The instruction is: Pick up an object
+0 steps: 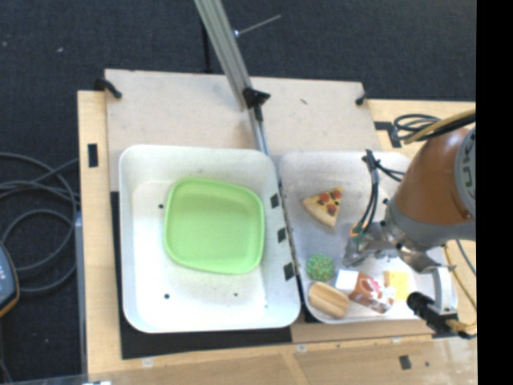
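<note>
Right bin (321, 167), lower right of frame: I see a pizza slice (325, 204), green piece (321, 266), bread roll (328, 299), and a red-and-white item (371, 292) beside a yellow block (397, 281). The hand (362, 247) hangs over them; grip state: cannot tell. Left bin (136, 215) holds a green plate (215, 225).

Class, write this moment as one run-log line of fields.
arm: over right bin | hand: low among toy food | nearest: pizza slice, green piece | left bin: green plate | held: none seen
</note>
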Tool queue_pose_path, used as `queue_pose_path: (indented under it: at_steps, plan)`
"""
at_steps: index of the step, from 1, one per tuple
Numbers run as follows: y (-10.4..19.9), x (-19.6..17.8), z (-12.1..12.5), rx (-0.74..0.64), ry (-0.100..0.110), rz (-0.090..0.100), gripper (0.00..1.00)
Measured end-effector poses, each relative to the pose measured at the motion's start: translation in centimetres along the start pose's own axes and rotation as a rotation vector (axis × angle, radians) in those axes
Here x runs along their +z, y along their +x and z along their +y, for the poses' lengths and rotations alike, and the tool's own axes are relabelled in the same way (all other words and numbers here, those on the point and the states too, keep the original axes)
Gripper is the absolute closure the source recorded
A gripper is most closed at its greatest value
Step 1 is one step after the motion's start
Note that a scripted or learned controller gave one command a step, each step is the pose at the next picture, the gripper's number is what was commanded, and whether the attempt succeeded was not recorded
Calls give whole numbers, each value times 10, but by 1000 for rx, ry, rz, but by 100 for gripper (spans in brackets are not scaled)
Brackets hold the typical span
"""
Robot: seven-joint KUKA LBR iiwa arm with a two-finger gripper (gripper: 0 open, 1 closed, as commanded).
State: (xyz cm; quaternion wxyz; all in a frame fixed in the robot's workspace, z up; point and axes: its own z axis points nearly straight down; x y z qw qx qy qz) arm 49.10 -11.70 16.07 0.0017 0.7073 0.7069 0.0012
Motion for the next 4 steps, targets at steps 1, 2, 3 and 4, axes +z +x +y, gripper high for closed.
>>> queue_pose_path:
  at_steps: [1, 2, 3, 4]
  plan:
    - [-1, -52, 1, 0, -1, 0, 100]
    - [57, -54, 18, -5, 3, 2, 100]
    - [102, -50, 34, -4, 4, 2, 100]
    - [155, -63, 61, -5, 3, 2, 100]
